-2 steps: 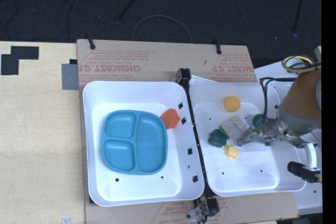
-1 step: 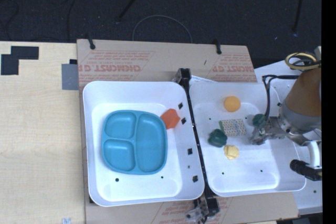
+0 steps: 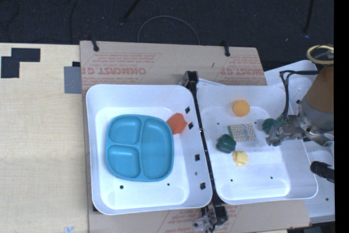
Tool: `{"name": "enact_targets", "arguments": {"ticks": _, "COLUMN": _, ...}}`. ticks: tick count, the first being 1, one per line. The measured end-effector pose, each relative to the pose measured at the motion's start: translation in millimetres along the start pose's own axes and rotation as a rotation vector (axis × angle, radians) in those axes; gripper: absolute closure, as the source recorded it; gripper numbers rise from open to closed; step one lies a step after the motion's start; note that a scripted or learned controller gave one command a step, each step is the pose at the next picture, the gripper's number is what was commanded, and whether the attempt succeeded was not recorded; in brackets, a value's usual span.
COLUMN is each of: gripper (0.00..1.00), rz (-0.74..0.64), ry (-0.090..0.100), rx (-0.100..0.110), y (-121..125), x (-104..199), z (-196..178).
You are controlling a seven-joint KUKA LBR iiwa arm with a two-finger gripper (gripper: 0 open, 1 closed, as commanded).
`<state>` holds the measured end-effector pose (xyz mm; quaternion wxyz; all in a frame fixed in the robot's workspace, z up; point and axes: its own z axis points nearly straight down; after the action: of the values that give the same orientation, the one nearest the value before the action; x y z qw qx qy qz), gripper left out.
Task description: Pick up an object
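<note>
In the right-hand bin [image 3: 256, 193] lay a small scatter of things, any of which might be taken up: an orange ball [image 3: 240, 108] toward the far side, a flat patterned card [image 3: 241, 132] just below it, a dark green lump [image 3: 226, 143] touching the card's near left corner, and a pale yellow piece [image 3: 240, 158] just beside the green one. The card was the only one with a plain long axis; it ran roughly left to right across the bin, tilted slightly. The ball was round and smooth, while the green lump and yellow piece were too small and blurred to name a shape. The tool [image 3: 272, 133] stood low over the bin's right side, with a teal object [image 3: 269, 125] hard against its tip. I could not tell whether anything was gripped. The arm [image 3: 319, 101] was cut off at the right. In the left bin [image 3: 109, 196] sat a blue divided plate [image 3: 140, 147], with an orange-red piece [image 3: 176, 123] at its far right corner. Both bins rested on the surface [image 3: 38, 133].
</note>
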<state>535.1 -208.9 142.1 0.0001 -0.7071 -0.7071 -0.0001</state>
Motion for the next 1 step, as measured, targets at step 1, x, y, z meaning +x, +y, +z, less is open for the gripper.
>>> {"name": "enact_targets", "arguments": {"ticks": 1, "gripper": 1.0, "rz": -0.002, "ry": 0.0, "rx": -0.002, "y": 3.6, "x": 9.7, "z": -50.9}}
